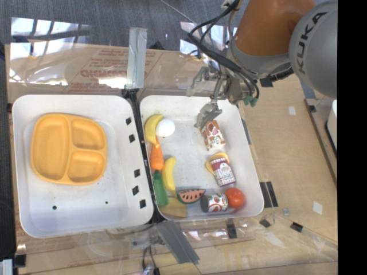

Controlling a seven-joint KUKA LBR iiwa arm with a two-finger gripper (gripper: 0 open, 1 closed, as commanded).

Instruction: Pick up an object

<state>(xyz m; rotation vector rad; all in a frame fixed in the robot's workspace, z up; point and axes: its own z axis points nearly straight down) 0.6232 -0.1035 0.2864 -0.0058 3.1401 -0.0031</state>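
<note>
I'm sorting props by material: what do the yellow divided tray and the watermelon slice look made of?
Yellow divided tray: likely moulded plastic, with a smooth, slightly glossy surface and rounded compartment edges. Watermelon slice: probably plastic toy food, in flat uniform colours; too small to be sure.

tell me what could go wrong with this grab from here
1. The gripper sits at the top end of a tilted red-and-white can, so an off-centre pinch might let it slip or roll.
2. A second can lies just below; a push could knock into it.
3. The right bin's wall is close beside, leaving little room.
</note>
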